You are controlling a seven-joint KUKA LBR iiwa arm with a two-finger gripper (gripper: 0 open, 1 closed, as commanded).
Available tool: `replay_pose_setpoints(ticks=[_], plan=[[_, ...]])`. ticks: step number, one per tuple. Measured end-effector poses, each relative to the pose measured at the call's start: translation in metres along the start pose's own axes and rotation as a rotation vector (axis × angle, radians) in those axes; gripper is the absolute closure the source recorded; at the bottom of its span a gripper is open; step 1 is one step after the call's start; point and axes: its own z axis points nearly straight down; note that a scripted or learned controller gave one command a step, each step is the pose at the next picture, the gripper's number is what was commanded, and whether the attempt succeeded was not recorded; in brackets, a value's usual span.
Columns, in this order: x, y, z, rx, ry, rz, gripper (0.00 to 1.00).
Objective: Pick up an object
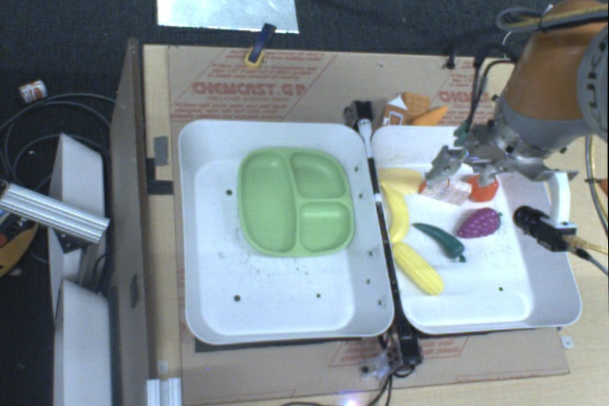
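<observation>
While the jaws (463,172) hang spread over a pale packet (447,191), a bumpy purple grape bunch (479,223) lies just below. A smooth curved banana (397,207) rests to their left.

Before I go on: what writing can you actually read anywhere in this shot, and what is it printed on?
"CHEMCAST GP": red print on the brown paper sheet under the two bins, behind the left bin; it repeats faintly across the sheet.
Other red print on the same sheet, at the far right and along the front edge: too small and cut off to read.
Small box below the gripper in the right bin: reddish markings, blurred, unreadable.
</observation>
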Motion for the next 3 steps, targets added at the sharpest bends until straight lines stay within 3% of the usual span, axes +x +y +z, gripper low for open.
replay_pose_setpoints(ticks=[1, 2, 3], plan=[[-0.018, -0.05, 0.136, 0.004, 0.001, 0.007, 0.0], [-0.017, -0.046, 0.12, -0.002, 0.001, 0.002, 1.0], [0.057, -0.01, 0.024, -0.012, 0.003, -0.01, 1.0]])
